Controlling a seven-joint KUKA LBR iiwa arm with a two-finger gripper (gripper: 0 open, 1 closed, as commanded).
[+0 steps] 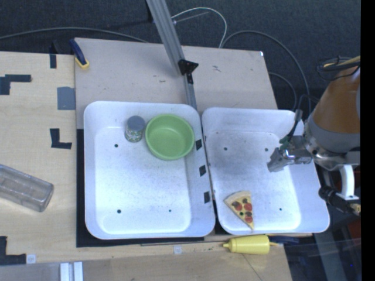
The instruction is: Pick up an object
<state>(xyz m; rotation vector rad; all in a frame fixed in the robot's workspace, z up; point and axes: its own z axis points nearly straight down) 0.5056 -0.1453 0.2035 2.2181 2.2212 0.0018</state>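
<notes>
Pizza slice (241, 207) lies ungrasped near the front of the right bin (304, 218). Gripper (276, 164) hangs above it, carrying nothing; finger spacing cannot be told. Descent and grasp remain.

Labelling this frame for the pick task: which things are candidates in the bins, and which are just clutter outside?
Job:
green plastic bowl
small grey-lidded can
toy pizza slice
gripper

Lying about:
yellow mustard bottle
clear plastic container
blue-yellow clamp

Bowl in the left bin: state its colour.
The bowl is light green, plain with no pattern, as the camera view shows.
</notes>
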